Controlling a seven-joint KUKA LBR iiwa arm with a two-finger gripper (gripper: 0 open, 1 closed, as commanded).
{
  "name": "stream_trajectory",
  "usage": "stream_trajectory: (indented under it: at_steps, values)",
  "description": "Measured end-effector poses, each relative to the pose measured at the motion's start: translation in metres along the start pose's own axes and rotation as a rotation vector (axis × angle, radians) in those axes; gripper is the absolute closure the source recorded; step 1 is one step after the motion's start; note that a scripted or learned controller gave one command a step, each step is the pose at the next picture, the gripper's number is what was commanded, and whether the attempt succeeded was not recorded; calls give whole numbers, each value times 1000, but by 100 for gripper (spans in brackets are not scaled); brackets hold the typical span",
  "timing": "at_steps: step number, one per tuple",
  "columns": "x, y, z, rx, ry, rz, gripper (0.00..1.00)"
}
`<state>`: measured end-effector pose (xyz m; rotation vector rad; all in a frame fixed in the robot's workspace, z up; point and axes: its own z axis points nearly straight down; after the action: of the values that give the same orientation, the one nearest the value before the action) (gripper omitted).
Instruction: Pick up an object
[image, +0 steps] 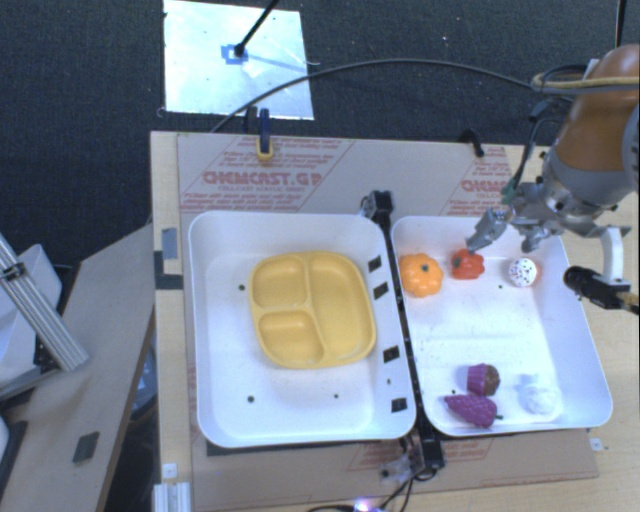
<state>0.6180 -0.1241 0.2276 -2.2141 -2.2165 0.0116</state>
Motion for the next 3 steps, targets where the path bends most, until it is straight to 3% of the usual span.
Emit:
stream_trajectory:
  at_steps: [1, 3]
  values:
    - [0, 2, -8, -13, -1, -2, 0]
    - [4, 7, 79, -11, -1, -1, 0]
